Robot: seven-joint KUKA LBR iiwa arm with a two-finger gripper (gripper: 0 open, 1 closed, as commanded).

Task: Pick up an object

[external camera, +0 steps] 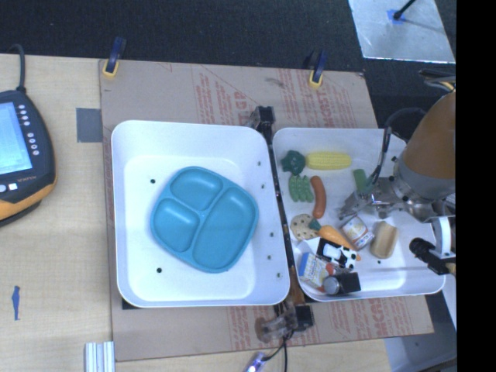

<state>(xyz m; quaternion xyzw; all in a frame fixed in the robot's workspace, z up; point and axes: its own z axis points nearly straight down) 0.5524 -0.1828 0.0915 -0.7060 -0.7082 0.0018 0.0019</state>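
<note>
The gripper (364, 201) hangs low over the right bin (403, 285), near that bin's middle, with the grey arm (430, 157) rising behind it toward the right edge. Whether it is wide or narrow cannot be told; the metal parts blur together and nothing shows clearly between them.

The right bin holds a clutter of toy food. A yellow corn cob (328, 160) lies near the bin's far wall, with a dark green broccoli piece (293, 161) just beside it on the left. Nearer the gripper's left lie a green pod (300, 187) and a red-orange sausage (318, 197). Just below the gripper sit a small jar (356, 229) and a tan bread piece (384, 239). A round cookie (301, 226) lies by the bin's left wall.

The left bin (132, 208) holds a blue divided plate (204, 218). A handheld controller (19, 157) rests on the surface (54, 285), well left of the bins.
</note>
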